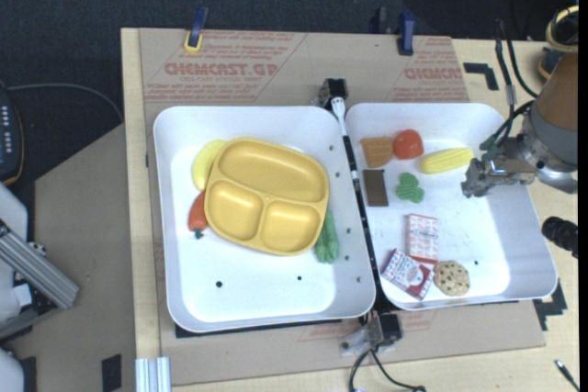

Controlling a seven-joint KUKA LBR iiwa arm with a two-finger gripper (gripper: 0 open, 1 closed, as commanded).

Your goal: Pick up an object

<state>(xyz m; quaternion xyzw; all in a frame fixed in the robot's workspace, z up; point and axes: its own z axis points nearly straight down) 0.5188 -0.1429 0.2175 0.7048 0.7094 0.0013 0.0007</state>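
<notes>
Behind both bins (175,225), brown board (230,60) reads "CHEMCAST GP" in red.

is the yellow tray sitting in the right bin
No, the yellow tray lies in the left bin; the right bin holds the small toy foods.
</notes>
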